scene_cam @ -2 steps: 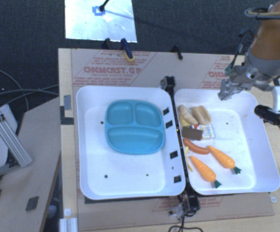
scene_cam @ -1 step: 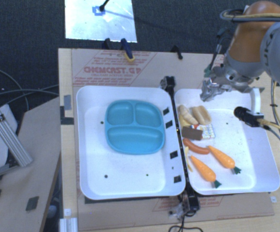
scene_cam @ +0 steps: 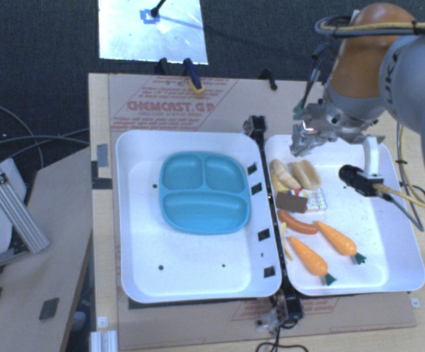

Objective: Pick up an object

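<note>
**Over the right bin's far-left corner: gripper poised near two pale rolls**

At the 11 o'clock corner of the right bin (scene_cam: 392,229), I see the gripper (scene_cam: 300,147) hanging over the bin with nothing visibly held. The nearest candidates are two pale rolls lying side by side. The right roll (scene_cam: 307,174) sits close by at 6 o'clock from the tool, and the left roll (scene_cam: 281,175) at 7 o'clock. Each has its long axis running from about 11 to 5 o'clock. I judge the right roll the likelier target. Reaching it calls for a short move toward 6 o'clock and a closure across its narrow width. Whether the gripper is parted or closed I cannot tell from this view. Farther off, between 5 and 6 o'clock, lie a red sausage (scene_cam: 298,222) and a carrot (scene_cam: 339,239).
</note>
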Robot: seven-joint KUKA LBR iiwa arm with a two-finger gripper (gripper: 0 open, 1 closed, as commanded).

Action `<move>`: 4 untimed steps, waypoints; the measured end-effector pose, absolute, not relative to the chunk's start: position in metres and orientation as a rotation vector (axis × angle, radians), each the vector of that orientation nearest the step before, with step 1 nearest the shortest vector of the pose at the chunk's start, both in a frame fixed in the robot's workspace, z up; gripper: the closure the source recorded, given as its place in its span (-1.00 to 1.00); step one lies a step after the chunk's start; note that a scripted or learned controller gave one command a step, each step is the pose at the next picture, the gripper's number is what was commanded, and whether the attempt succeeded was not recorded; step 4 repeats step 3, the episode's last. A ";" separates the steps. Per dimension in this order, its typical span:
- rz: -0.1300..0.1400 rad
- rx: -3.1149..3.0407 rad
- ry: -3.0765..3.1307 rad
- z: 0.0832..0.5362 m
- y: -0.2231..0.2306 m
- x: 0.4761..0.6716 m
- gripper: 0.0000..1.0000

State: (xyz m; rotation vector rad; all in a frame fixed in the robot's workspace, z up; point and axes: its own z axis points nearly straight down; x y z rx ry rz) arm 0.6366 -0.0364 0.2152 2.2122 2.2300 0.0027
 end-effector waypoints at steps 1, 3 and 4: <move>0.000 2.220 2.223 0.218 -0.045 0.627 1.00; -0.001 2.220 2.222 0.220 -0.044 0.625 1.00; -0.001 2.220 2.222 0.220 -0.044 0.625 1.00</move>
